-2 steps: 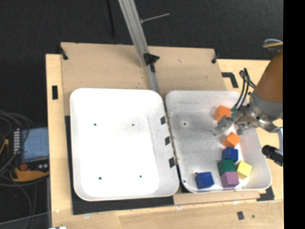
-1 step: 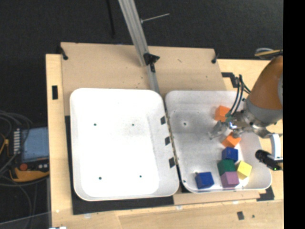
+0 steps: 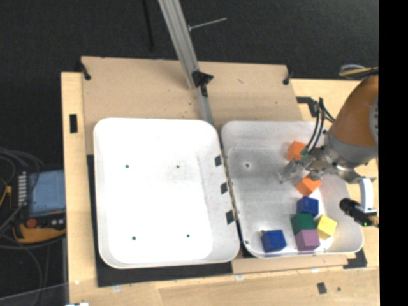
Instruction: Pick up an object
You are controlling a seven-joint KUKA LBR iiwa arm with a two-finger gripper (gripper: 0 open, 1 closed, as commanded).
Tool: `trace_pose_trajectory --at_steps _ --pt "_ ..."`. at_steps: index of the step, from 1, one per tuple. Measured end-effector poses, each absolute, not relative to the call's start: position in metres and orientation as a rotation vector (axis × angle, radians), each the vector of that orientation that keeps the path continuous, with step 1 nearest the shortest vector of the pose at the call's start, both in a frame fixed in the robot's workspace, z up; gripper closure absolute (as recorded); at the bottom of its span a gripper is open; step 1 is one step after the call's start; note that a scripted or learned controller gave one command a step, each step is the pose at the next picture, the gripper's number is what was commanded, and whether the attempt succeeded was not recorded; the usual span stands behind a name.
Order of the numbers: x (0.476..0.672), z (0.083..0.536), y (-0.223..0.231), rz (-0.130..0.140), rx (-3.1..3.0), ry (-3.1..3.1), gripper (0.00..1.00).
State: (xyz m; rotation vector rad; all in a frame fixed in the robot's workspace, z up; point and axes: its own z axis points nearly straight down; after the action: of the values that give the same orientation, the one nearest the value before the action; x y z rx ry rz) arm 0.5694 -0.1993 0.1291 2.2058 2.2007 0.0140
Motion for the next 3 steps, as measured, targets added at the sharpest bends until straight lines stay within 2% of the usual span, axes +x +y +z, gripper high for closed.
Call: trace_pose_trajectory --at_steps 1,2,3 --pt "0.571 0.139 -0.201 0.019 2.206 2.192 1.0" --pt "0.575 0.201 -0.194 0.007 2.212 2.221 1.0" --pt "0.577 0.25 -0.195 0.006 2.211 2.222 1.0"
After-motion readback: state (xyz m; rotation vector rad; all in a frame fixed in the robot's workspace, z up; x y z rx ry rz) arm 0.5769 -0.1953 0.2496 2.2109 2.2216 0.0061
